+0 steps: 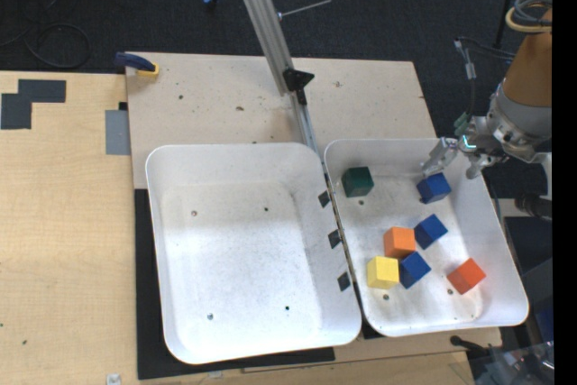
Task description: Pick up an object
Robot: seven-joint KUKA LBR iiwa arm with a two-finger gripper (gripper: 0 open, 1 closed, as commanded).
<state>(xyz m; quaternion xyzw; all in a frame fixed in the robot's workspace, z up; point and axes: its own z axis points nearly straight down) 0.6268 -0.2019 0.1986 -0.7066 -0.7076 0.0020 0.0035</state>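
Over right bin's (505, 284) far edge | gripper (455, 160) spread open, holding nothing | nearest blue cube (435, 187) just below-left of fingertips | descent pending

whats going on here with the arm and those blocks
The KUKA arm's gripper hovers over the far end of the right bin, beside a blue cube. It holds nothing. Also in that bin lie a green cube, two more blue cubes, two orange cubes and a yellow cube.
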